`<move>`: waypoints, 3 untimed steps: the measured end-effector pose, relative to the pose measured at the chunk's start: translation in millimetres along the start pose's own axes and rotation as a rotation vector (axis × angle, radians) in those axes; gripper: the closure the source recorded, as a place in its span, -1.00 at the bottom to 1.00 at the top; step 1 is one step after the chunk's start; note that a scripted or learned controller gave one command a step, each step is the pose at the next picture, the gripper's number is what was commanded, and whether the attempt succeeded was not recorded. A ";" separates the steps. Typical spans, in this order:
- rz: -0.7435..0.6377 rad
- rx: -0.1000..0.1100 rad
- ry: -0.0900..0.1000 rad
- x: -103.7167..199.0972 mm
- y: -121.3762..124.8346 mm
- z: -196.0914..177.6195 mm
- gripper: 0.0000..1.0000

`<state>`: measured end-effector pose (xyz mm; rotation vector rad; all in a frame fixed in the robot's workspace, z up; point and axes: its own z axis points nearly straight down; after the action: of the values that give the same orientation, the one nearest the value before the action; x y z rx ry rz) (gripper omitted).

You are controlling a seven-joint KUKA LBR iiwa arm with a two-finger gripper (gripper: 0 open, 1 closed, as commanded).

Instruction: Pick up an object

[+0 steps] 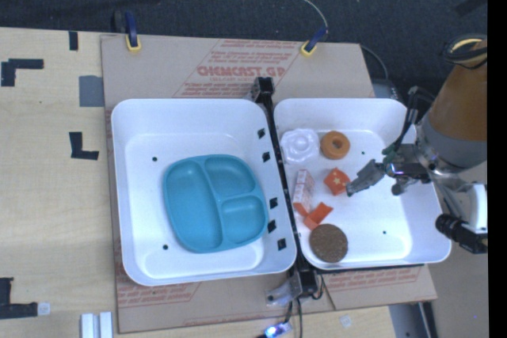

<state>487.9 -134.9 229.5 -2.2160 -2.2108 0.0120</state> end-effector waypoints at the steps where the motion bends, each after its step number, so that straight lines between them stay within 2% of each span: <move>1: -0.004 -0.012 -0.002 0.3 2.6 -5.6 -1.00; 2: -0.002 -0.007 -0.002 -8.2 1.3 42.7 -1.00; 3: -0.003 -0.006 -0.001 2.2 -1.4 93.4 -1.00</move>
<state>485.3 -132.5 136.1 -2.2157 -2.2179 0.0063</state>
